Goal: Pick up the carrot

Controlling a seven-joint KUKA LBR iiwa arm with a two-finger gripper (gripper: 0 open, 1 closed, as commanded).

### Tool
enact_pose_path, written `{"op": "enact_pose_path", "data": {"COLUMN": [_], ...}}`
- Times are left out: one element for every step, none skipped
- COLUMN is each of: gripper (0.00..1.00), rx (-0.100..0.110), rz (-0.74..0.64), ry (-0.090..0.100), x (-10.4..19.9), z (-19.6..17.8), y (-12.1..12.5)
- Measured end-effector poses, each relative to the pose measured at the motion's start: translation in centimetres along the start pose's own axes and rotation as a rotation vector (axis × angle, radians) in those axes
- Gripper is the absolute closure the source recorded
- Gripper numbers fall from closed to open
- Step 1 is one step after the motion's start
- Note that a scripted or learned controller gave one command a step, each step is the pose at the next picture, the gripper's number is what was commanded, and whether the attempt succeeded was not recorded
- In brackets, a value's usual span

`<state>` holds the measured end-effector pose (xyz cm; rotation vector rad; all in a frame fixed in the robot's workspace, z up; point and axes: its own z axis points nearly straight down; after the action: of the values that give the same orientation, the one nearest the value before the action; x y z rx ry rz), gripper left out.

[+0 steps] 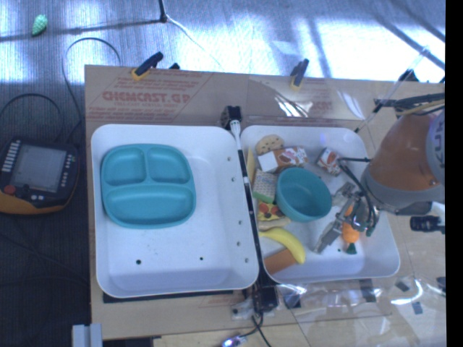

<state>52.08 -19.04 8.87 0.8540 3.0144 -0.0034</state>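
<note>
The carrot, small and orange with a green top pointing to the bin's front, lies in the right bin near its right wall. My gripper is down in this bin right over the carrot. One grey finger slants to the front left of the carrot, and the other sits at its back right. The fingers stand apart, wider than the carrot, so the gripper is open with the carrot in the gap. The arm's grey and orange wrist hangs over the bin's right edge.
A teal bowl stands just left of the gripper. A banana, an orange piece and several toy foods crowd the right bin's left and back. The left bin holds a teal divided plate.
</note>
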Motion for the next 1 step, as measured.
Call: {"op": "enact_pose_path", "data": {"gripper": [1.00], "rx": [-0.001], "rz": [-0.002], "ry": [-0.012], "x": [-0.41], "z": [-1.33], "y": [0.18]}}
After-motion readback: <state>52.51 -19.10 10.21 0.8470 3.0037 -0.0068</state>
